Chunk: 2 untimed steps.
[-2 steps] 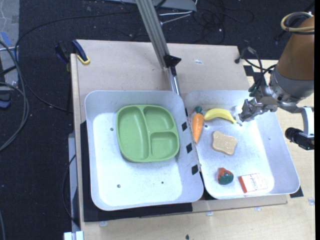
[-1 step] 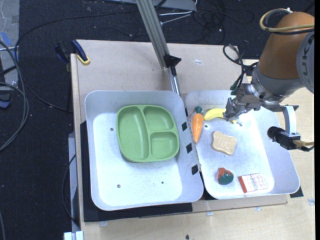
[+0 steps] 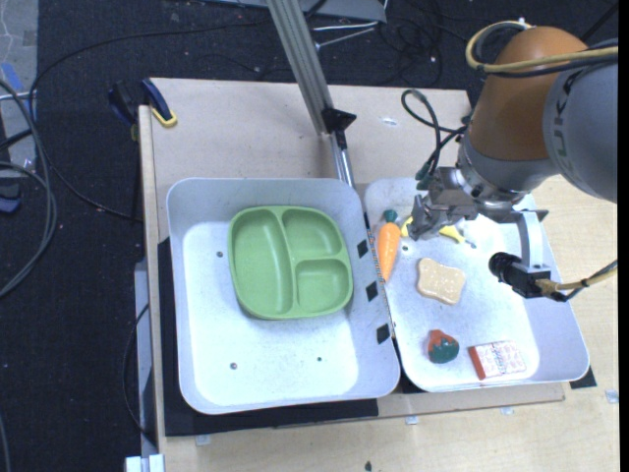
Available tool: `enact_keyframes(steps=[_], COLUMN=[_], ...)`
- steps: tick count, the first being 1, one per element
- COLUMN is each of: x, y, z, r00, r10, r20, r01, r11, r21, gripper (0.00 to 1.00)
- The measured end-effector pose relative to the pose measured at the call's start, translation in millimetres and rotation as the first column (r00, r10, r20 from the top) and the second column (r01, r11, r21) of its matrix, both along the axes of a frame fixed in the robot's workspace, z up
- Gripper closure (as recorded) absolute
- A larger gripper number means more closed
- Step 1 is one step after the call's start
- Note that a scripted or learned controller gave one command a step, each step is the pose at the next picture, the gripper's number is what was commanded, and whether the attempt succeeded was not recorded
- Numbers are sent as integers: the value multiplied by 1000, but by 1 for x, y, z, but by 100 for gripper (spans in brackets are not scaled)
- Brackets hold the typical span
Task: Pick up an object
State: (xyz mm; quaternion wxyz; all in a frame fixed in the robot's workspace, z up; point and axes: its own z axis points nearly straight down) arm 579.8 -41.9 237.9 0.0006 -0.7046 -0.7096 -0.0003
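Nothing lifted yet: the pincer [image 3: 425, 222] hangs low beside the toy carrot [image 3: 388, 248]; its grip I cannot tell.

Green divided plate [image 3: 291, 262], orange carrot [image 3: 388, 249], tan bread slice [image 3: 440, 281], red box [image 3: 500, 359].

Two white bins sit side by side on the counter [image 3: 246, 116]: the left bin [image 3: 197, 362] and the right bin [image 3: 550, 332]. The left bin holds one green divided plate [image 3: 291, 262]. Right of that plate, the right bin holds one toy carrot [image 3: 387, 248], one slice of toy bread [image 3: 439, 281], one red-and-green toy fruit [image 3: 442, 346], one red-and-white packet [image 3: 499, 359] and one yellow piece [image 3: 451, 232], partly hidden. One arm [image 3: 550, 96] reaches in.
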Motion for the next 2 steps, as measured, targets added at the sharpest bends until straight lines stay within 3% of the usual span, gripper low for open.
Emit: enact_keyframes(steps=[2], x=[2], y=[113], z=[-7], r00=[1000], r10=[2], r20=[2], r01=[-2], r11=[1000], r21=[1], gripper=[100])
